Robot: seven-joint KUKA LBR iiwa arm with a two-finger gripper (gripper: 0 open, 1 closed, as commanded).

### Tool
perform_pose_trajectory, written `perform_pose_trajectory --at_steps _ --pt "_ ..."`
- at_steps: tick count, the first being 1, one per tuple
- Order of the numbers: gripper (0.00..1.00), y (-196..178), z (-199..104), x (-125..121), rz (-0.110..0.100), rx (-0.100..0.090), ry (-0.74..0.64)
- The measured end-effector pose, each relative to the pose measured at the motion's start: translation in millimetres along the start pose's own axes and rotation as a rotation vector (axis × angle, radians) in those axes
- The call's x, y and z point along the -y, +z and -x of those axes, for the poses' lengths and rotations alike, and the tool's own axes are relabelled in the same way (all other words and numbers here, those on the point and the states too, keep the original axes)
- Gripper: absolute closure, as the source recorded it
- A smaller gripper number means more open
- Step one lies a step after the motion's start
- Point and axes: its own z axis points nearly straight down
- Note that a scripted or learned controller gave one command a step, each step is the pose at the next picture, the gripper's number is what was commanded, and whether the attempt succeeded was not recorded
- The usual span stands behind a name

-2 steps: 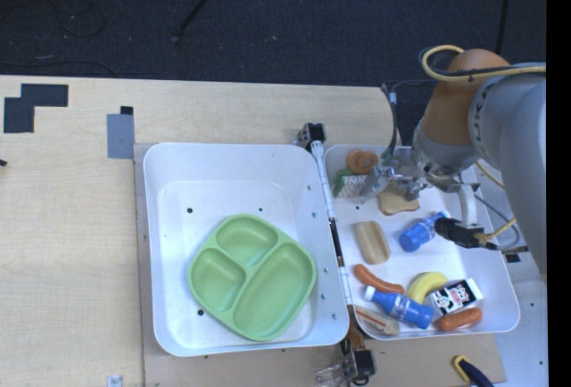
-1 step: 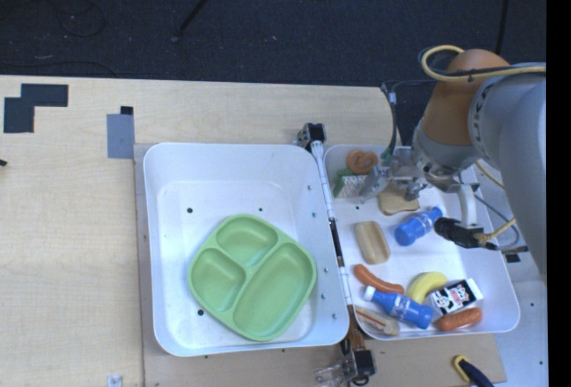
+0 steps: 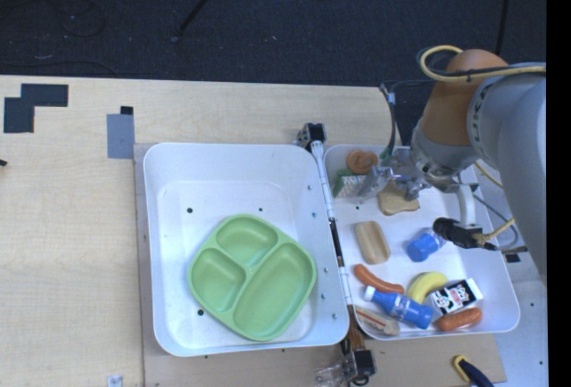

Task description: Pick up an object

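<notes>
A grey arm reaches into the right bin [image 3: 500, 323] on the table; its gripper [image 3: 399, 177] hangs low over a tan, flat piece [image 3: 398, 202] at the bin's far end; whether the jaws are released or clenched, I cannot tell; a good grasp likely means centring over the piece, clear of the bin wall.

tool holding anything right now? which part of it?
Cannot tell. The tool is low in the right bin, over a tan piece, but no grip shows.
</notes>
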Motion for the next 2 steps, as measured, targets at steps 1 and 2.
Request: perform_pose_trajectory --at_steps 1,2 --pt "0.0 0.0 11.1 -0.7 0.0 -0.002 -0.001" --pt "0.0 0.0 19.6 -0.8 0.001 -0.003 -0.002"
